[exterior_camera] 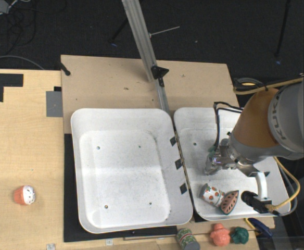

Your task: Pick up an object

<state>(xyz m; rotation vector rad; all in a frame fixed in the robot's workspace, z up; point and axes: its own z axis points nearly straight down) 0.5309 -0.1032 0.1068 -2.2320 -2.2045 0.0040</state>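
While the arm reaches in from the right, the hand point(214, 163) hangs low inside the right bin point(193, 124), and whether it is clenched or released I cannot tell from up here. Just below it, near the bin's front edge, lie a small spotted white object point(211, 194) and, touching it, a brown ridged piece point(229, 201). Both look light and rigid, probably slick; across the spotted one's middle seems the better hold.
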